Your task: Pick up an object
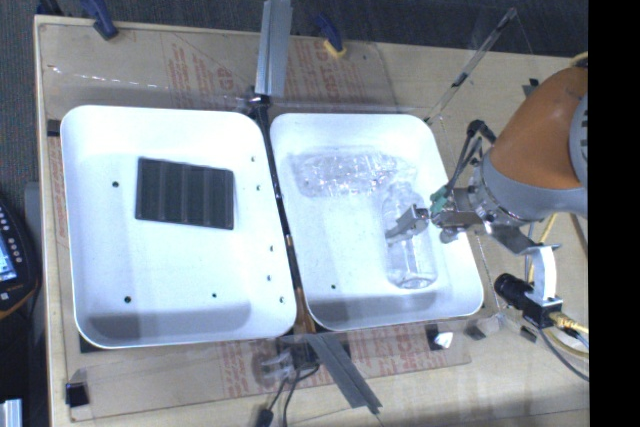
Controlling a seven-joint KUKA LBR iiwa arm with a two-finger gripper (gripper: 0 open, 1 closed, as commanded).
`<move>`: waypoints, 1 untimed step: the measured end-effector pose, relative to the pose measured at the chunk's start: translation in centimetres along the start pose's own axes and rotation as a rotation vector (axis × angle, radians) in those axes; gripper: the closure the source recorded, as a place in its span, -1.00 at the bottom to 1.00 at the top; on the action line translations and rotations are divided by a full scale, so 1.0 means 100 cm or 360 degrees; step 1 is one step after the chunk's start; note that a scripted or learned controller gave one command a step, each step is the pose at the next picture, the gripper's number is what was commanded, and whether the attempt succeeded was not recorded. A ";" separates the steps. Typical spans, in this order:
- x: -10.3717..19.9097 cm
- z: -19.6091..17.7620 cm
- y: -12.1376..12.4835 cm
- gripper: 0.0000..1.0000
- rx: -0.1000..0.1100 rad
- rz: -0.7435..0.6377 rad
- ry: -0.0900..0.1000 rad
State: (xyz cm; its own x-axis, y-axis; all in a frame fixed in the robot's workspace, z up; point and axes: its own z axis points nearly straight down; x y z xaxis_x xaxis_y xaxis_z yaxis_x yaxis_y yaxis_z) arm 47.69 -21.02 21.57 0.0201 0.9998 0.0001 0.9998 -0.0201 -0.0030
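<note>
The tool (412, 220) is positioned low over the right bin (330, 305), at the clear plastic bottles (375, 200) lying there. Whether anything is gripped cannot be told. A dark ribbed slab (185, 193) lies in the left bin (100, 310). No object is seen lifted; the pick is judged not yet completed.

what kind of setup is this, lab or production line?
Most likely a robotics lab bench for grasping trials, not production. Two shallow white bins, left and right, sit on a wooden board held by blue clamps; the arm's gripper reaches in over clear plastic bottles.
</note>
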 end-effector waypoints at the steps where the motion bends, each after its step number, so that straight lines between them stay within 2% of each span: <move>1: 0.003 0.017 0.008 -1.00 0.0004 -0.0190 0.0005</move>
State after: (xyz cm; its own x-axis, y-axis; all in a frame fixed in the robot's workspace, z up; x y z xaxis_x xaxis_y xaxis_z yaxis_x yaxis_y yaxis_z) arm 48.45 -20.78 19.89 -0.0992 0.9951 0.0039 0.9951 0.0992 -0.0051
